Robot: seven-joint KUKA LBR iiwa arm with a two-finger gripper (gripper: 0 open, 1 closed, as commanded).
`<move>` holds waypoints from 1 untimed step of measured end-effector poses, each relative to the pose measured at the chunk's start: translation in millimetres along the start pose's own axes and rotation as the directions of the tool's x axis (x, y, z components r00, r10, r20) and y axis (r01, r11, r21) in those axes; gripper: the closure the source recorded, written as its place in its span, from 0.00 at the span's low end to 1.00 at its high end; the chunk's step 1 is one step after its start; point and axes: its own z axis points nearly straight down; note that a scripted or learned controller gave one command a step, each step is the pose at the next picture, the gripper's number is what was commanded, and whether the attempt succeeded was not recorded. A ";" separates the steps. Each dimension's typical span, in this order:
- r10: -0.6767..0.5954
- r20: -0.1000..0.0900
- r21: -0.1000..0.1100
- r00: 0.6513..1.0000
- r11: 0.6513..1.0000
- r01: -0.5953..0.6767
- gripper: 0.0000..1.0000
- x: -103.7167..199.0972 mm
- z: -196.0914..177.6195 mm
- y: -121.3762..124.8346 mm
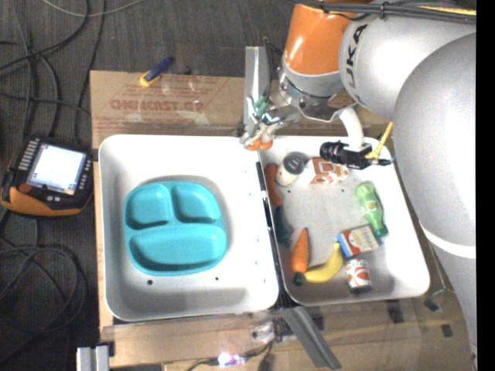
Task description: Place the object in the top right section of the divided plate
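The blue divided plate [176,226] lies in the left bin [108,207]; its top right section [193,202] has nothing in it. My gripper [258,128] hangs over the far end of the wall between the two bins, up and to the right of the plate. A small orange and pale object [256,138] sits pinched at its fingertips, lifted off the bin floor.
The right bin [410,280] holds a white grey-capped bottle [290,167], an orange-white packet [330,173], a green bottle [372,205], a carrot [299,250], a banana [326,267], a red carton [358,242] and a can [357,274]. A tablet [50,175] lies on the left.
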 end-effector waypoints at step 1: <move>-0.123 -0.003 -0.001 0.992 0.992 0.123 1.00 63.2 28.4 4.1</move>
